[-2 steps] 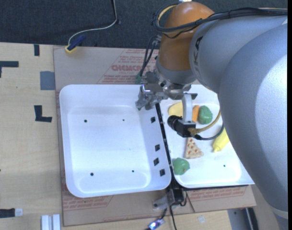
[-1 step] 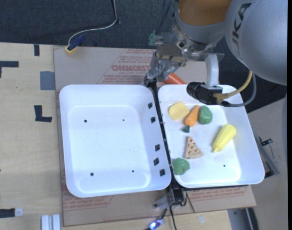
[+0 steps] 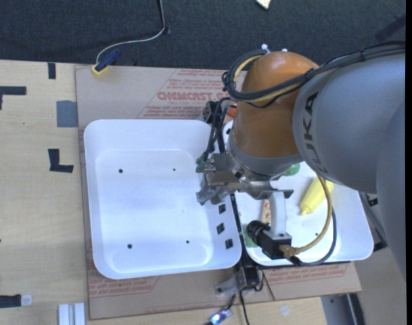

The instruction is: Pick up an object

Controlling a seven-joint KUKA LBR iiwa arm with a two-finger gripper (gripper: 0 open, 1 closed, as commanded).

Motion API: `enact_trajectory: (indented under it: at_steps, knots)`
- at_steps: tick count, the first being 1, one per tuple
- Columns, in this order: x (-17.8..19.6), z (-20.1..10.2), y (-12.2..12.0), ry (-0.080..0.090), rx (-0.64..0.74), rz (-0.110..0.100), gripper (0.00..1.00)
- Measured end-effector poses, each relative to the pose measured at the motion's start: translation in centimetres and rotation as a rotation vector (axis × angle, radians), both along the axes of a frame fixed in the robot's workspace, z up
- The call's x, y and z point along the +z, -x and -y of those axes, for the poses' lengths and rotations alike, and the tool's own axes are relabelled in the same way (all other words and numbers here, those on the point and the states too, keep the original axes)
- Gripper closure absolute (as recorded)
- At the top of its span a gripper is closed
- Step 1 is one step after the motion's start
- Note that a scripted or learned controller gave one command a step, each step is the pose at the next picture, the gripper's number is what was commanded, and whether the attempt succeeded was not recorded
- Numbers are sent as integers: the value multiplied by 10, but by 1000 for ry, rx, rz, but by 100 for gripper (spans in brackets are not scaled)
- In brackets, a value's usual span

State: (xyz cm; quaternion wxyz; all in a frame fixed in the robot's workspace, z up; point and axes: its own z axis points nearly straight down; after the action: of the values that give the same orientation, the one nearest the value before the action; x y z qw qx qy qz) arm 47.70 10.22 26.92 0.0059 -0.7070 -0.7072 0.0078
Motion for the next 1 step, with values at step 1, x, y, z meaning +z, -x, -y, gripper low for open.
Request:
enact_trajectory:
  at_steps: [1]
  knots:
    - [118,-30,-34,-6,6,31,100]
